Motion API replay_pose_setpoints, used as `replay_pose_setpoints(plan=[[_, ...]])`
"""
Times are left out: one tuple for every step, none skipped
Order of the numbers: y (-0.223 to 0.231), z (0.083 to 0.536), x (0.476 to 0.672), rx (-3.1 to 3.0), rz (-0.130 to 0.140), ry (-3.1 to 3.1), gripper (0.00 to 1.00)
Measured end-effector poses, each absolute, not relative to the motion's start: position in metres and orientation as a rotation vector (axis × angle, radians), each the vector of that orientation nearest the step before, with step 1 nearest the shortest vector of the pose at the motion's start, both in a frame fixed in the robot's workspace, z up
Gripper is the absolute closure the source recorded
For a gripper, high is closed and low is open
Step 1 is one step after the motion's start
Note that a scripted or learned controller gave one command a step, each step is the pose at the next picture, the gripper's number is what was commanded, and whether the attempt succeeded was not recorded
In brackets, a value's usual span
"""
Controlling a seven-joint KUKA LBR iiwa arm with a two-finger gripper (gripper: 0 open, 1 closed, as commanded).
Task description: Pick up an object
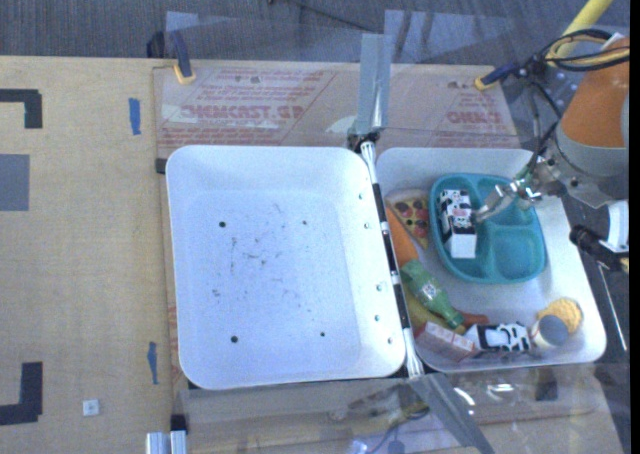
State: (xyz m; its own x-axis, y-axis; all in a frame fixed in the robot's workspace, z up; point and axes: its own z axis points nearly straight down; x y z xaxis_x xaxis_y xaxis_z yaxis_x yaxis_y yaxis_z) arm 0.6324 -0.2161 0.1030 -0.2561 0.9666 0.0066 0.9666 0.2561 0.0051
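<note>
**Operator:** Report gripper status and target location.

**Technician:** The gripper (503,200) is low over the right bin (590,327), at the upper right part of the teal tray (515,252). Whether it is spread or pressed together cannot be told; nothing is visibly pinched. The nearest candidate is the small black-and-white box (458,217) lying in the tray's left compartment, just left of the gripper. Other items lie along the bin's near and left sides: a green bottle (432,297), a yellow ball (563,315), a black-and-white toy (503,338) and an orange strip (404,239).

**Operator:** Recommended procedure for the grasp?

**Technician:** In my judgement:
1. Centre over a single item, clear of the tray rim and its divider.
2. Align the closing axis across the item's narrow side.
3. Descend vertically until the item sits between the contact surfaces, then close.
4. Lift straight up; confirm the item rises with the gripper.

**Operator:** Principal risk?

**Technician:** Catching the tray wall, which would probably tip or drag the tray. The left bin (200,242) needs no attention.
</note>
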Motion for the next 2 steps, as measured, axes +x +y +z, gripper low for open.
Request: replay_pose_setpoints(plan=[[-0.214,0.096,0.611,-1.882,-0.029,-2.537,0.0],[-0.196,0.094,0.541,-1.887,-0.014,-2.538,0.0]])
